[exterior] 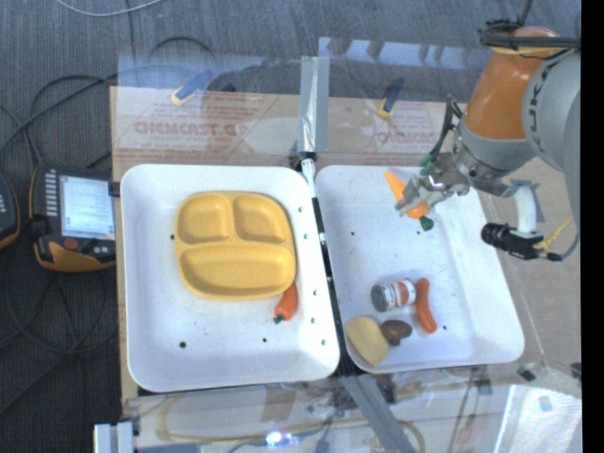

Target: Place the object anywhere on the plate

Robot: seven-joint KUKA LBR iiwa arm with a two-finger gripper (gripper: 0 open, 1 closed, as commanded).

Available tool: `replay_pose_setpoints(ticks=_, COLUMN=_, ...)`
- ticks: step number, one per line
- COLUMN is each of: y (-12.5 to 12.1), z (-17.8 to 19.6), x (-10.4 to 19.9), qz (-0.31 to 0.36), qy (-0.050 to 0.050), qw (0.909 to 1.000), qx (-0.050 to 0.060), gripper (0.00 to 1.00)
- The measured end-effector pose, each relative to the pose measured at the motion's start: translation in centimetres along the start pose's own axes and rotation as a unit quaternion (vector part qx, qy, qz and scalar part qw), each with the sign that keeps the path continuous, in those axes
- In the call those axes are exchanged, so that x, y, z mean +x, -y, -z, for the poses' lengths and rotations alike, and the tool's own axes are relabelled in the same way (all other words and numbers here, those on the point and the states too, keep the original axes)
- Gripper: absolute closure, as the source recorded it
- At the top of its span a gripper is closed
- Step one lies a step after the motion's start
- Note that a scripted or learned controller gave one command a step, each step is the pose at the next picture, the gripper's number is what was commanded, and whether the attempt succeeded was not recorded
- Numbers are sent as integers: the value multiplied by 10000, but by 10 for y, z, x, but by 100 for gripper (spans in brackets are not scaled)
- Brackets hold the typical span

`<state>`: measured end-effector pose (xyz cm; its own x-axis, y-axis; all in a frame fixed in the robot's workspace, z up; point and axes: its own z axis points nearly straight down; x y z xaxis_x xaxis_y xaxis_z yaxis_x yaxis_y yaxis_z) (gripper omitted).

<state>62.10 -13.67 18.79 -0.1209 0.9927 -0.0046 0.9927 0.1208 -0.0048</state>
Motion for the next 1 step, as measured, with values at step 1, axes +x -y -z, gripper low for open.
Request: replay_pose_setpoints(ticks=1, y=-22, z=-7, x=89, qz=-576, qy=-25, qw=9983, qx=5, gripper=100)
